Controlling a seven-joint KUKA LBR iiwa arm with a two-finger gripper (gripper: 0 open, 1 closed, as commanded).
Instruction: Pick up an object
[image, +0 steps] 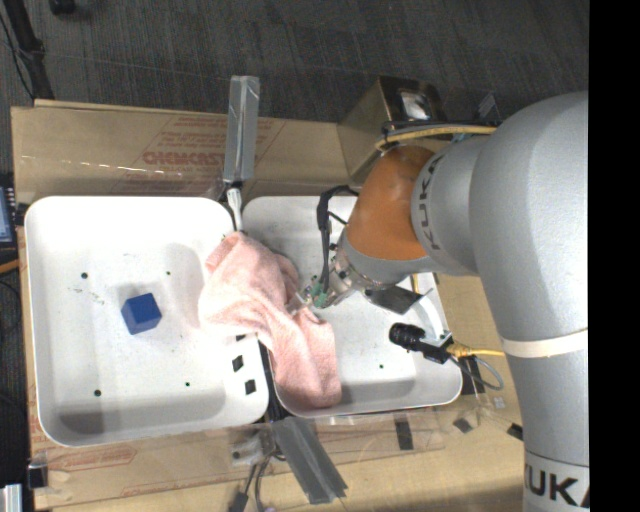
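A: Item one, pink cloth (268, 305). We log it draped over the shared wall between the left bin (60, 300) and the right bin (400, 385), most of it lying in the right bin.

B: Item two, blue cube (141, 312). It sits on the floor of the left bin, well apart from the arm.

A: Item three, gripper (318, 297). We find it low over the cloth's right edge, touching or just above the fabric. We cannot tell how its tips stand; they are too small and crowded.

B: Status, as we judge it: approach made, nothing visibly lifted. Grasp and raise remain.
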